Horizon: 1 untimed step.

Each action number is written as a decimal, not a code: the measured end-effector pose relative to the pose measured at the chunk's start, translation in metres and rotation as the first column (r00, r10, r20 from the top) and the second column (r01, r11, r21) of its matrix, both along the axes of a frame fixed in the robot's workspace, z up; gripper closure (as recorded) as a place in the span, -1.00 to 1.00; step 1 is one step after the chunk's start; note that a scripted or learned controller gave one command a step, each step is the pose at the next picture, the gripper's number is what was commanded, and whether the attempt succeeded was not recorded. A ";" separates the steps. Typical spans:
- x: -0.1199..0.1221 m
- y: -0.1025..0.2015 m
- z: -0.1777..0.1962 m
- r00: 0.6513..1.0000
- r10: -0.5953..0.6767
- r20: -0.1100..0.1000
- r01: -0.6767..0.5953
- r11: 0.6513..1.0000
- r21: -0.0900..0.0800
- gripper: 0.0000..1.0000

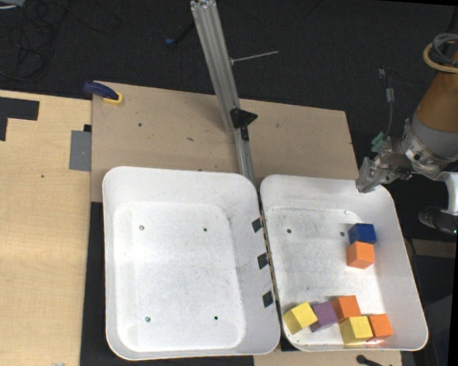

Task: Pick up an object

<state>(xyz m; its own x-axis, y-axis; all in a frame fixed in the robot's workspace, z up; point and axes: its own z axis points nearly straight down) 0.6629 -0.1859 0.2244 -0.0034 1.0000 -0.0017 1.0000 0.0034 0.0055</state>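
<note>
Gripper (369, 179), finger state indiscernible, hangs over the right bin's (401, 269) far rim; glossy white plastic bins on a pale wooden bench (26, 224), foam-like cubes (360, 254) inside.

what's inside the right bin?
Right bin: a blue block touching an orange one, plus a near-edge cluster: yellow, purple, orange, yellow, orange. Anything under the cluster is hidden.

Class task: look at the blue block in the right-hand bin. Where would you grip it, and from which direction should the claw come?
Grip the blue block across its left and right faces, coming straight down from above. Those sides stand free, while an orange block sits against its near side. The claw sits over the bin's far rim.
</note>
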 end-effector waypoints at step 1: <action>0.000 0.000 0.003 1.000 0.003 -0.006 -0.003 1.000 0.001 1.00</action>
<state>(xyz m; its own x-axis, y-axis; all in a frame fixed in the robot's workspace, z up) 0.6631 -0.1858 0.2270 -0.0062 1.0000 -0.0005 1.0000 0.0062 -0.0003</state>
